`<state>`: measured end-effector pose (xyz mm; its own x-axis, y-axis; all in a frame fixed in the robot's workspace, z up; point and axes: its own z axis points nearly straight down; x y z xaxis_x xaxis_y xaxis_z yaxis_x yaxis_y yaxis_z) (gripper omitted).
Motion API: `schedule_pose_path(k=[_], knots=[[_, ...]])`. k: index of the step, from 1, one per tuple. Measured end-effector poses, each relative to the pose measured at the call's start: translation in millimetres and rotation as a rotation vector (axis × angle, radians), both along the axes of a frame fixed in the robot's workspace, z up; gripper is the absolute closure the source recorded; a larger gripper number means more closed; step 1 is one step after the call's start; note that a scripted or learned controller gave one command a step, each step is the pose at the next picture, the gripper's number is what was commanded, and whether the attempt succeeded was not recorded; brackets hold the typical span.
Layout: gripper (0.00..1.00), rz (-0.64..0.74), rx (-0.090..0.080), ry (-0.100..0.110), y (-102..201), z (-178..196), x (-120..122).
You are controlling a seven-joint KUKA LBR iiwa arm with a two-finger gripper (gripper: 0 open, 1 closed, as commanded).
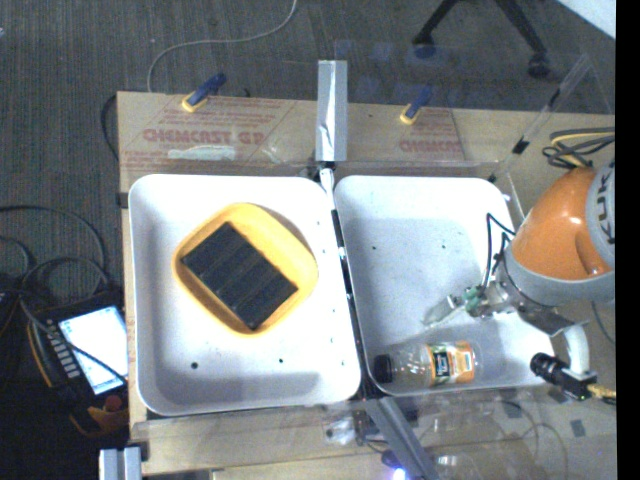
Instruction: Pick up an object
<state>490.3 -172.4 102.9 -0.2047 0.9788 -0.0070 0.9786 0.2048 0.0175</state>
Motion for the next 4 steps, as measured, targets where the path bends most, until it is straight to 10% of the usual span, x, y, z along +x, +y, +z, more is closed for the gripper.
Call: schedule_pose_path(k=[1,2,3,4], knots=[[0.00,-0.495,0.004,0.018,-42,93,44],[0.00,-0.163,0.004,0.020,-1,122,-6],[0.00,-0.163,0.004,0.020,-1,122,-6],[0.00,-0.024,0.005,0.022,8,13,-7]])
